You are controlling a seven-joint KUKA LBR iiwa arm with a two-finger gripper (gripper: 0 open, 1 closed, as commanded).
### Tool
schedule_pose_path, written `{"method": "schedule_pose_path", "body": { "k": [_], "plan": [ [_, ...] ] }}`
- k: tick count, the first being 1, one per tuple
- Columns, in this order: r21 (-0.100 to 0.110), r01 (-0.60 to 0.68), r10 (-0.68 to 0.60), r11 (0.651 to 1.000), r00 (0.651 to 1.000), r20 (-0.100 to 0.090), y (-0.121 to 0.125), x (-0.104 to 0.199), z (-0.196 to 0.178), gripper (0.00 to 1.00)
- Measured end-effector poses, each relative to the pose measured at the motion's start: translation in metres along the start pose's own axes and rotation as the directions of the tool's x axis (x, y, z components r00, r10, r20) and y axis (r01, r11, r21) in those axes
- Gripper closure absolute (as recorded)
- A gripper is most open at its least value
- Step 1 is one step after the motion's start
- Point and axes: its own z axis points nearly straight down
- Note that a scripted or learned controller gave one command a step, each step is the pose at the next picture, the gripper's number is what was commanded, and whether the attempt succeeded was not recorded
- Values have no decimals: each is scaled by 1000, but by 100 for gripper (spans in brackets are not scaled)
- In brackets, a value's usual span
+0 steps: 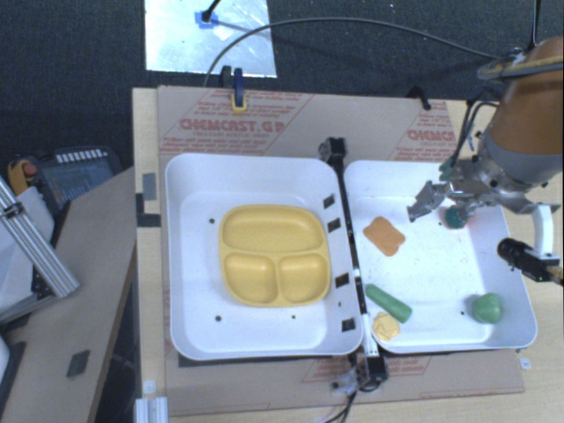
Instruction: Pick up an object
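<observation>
Even overhead light, soft shadows, slightly grainy, foil sheet [210,23] glaring.

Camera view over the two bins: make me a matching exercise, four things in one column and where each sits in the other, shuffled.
Things:
1. yellow divided tray
2. orange piece
3. green ball
4. green stick

Places:
A. right bin, near right corner
B. left bin, middle
C. right bin, near edge by the divider
D. right bin, left of centre

Pairs: 1-B, 2-D, 3-A, 4-C

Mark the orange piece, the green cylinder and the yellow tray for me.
orange piece [384,235], camera view, middle of its flat top.
green cylinder [389,303], camera view, mid-length of its side.
yellow tray [272,254], camera view, ridge where its compartments meet.
</observation>
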Motion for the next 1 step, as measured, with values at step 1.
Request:
{"method": "schedule_pose_path", "body": {
  "k": [1],
  "plan": [
    [-11, 2, -2, 1000, 1000, 1, 2, 0, -6, 0]
  ]
}}
